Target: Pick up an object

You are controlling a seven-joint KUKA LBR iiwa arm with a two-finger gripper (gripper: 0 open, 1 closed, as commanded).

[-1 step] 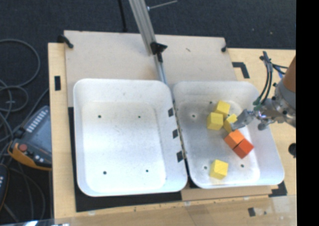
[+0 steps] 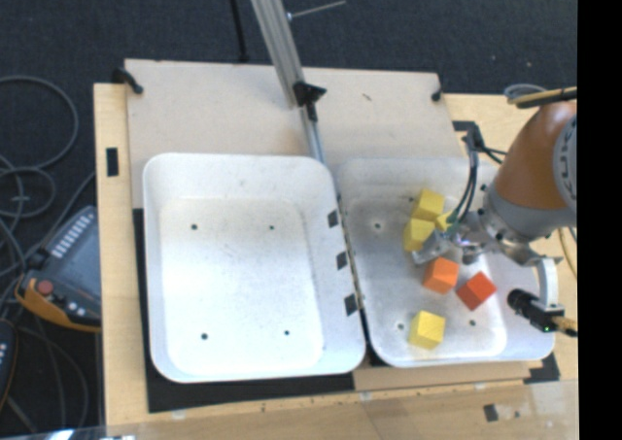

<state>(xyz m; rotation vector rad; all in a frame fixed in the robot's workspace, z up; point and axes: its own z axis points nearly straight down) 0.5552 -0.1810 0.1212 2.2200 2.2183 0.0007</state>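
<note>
I see the gripper (image 2: pixel 455 239) low in the right bin (image 2: pixel 374 331), beside the yellow block (image 2: pixel 420 232) near the bin's middle. The block lies just left of it (toward the left bin (image 2: pixel 165 234)); grip state: cannot tell.

Two white bins, left (image 2: pixel 243 263) and right (image 2: pixel 384 263), smooth like plastic, dotted with little dark specks. Yellow blocks (image 2: pixel 426 328), an orange block (image 2: pixel 440 275) and a red block (image 2: pixel 476 289), all plain and matt. Pale wooden bench (image 2: pixel 115 331) with a flat, dull board (image 2: pixel 214 108) on top. Ribbed metal bar (image 2: pixel 267 11), silvery and a bit shiny. Dark, rough carpet (image 2: pixel 97 1) all around. Glossy orange band (image 2: pixel 530 161) on the arm.
</note>
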